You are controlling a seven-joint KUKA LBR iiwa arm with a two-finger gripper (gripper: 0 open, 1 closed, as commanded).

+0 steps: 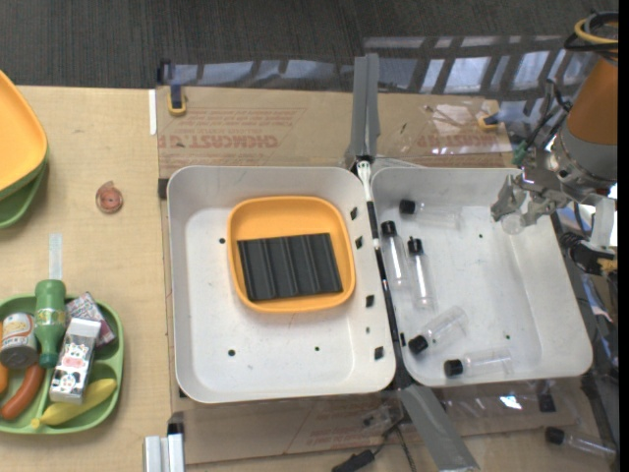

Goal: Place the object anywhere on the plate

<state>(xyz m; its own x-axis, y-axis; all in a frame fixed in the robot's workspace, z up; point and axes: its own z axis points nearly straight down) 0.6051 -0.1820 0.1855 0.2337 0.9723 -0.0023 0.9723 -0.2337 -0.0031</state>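
Note:
An orange square plate [290,208] sits in the left bin [285,354], towards its back. A dark grey ribbed slab [291,266] lies flat on the plate and covers most of its floor. My gripper [519,206] hangs over the back right corner of the right bin [506,298], far from the plate. I see nothing held in it. The arm's orange band [596,116] shows above it at the right edge.
Several clear vials with black caps lie in the right bin, such as one [419,273] near the divider and one [439,328] lower down. On the bench at left are a green tray of toy food [103,386], an orange bowl [18,146] and a small pink disc [109,198].

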